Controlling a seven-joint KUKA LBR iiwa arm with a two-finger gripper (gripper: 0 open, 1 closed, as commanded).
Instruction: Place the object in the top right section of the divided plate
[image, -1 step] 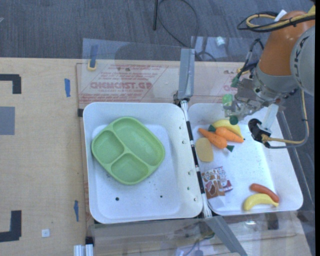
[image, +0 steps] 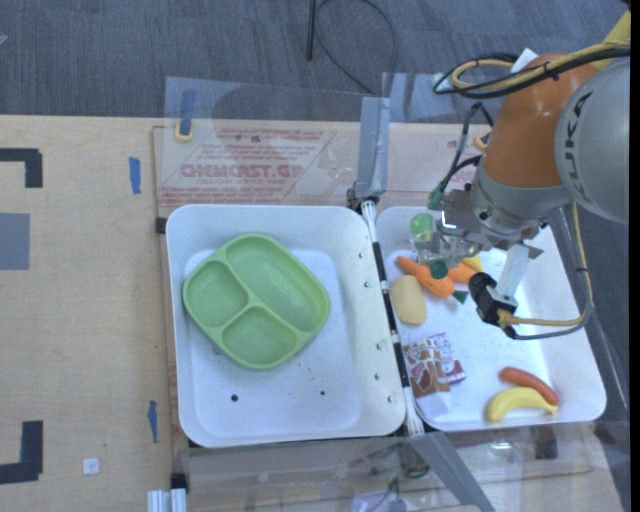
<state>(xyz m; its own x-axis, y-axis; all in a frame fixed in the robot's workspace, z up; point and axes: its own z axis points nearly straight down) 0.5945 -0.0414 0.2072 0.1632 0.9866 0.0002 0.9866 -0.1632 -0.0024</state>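
A green divided plate (image: 318, 300) lies in the left bin (image: 200, 400), all three of its sections bare. My gripper (image: 441, 250) hangs low over the back left part of the right bin (image: 580, 330), under the orange-banded wrist. It is right above an orange carrot (image: 424, 278) with a green top. A small green and white item (image: 424, 228) shows at the gripper's left side. Whether anything is held is hidden by the wrist.
The right bin also holds a pale yellow potato (image: 408, 300), a printed packet (image: 434, 364), a red sausage (image: 527, 381) and a yellow banana (image: 518, 402). A black cable end (image: 486, 298) dangles beside the gripper. A metal divider (image: 385, 300) separates the bins.
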